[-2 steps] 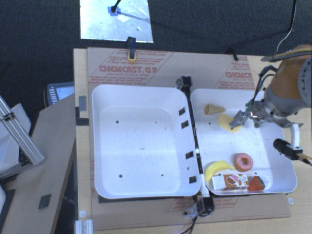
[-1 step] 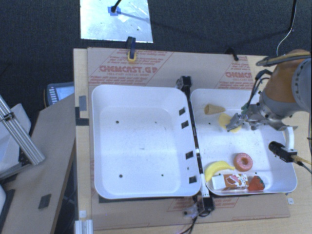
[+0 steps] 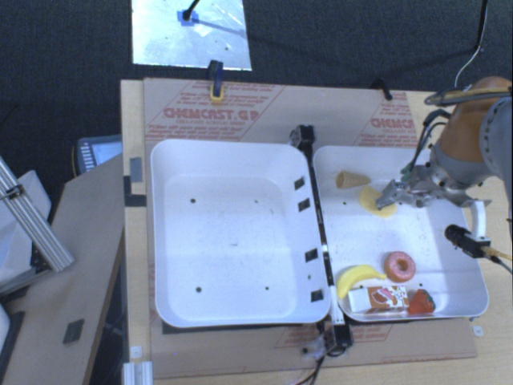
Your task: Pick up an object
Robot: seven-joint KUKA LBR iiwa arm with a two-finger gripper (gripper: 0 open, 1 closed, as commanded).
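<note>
My gripper (image 3: 391,196) reaches in from the right and sits low in the right bin (image 3: 457,251), at the right edge of a flat yellow round piece (image 3: 372,200). Whether it touches that piece I cannot tell. A tan cone-shaped piece (image 3: 351,180) lies just up and left of it. Nearer the front of the bin are a pink frosted donut (image 3: 399,265), a yellow banana (image 3: 358,278), an orange and white carton (image 3: 386,298) and a red strawberry (image 3: 423,301).
The left bin (image 3: 172,239) stands beside the right one, with a black clipped divider (image 3: 314,215) between them. The arm's orange band (image 3: 469,131) hangs over the right bin's far right corner. A black fitting (image 3: 465,241) juts out over the right rim.
</note>
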